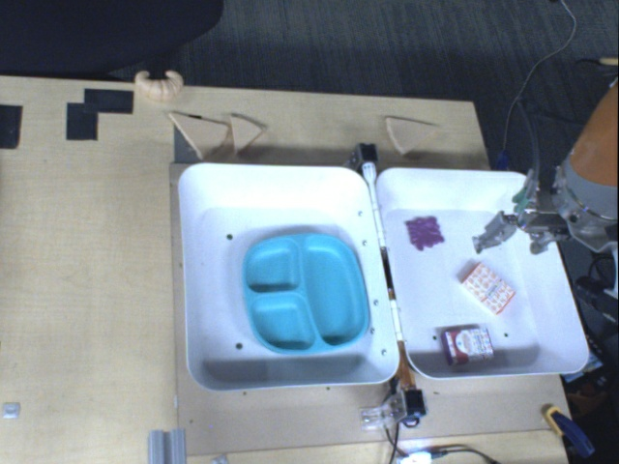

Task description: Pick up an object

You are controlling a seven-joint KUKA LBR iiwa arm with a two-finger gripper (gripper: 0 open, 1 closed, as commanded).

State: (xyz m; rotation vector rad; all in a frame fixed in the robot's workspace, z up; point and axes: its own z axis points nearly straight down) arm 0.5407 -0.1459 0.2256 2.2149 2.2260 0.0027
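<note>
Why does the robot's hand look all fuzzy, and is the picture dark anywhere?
In the camera view, the gripper looks soft and smeared, the purple object is a fuzzy blotch, the blue tray is brightly lit, and the floor is dim.

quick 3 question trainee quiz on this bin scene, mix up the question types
1. True or false: the blue divided tray lies in the left bin.
2. How many loose items lie in the right bin?
3. Which item is nearest the gripper? A) purple piece B) red patterned packet C) dark red carton

Key: 1 true. 2 three. 3 B, by a narrow margin over the purple piece.
</note>
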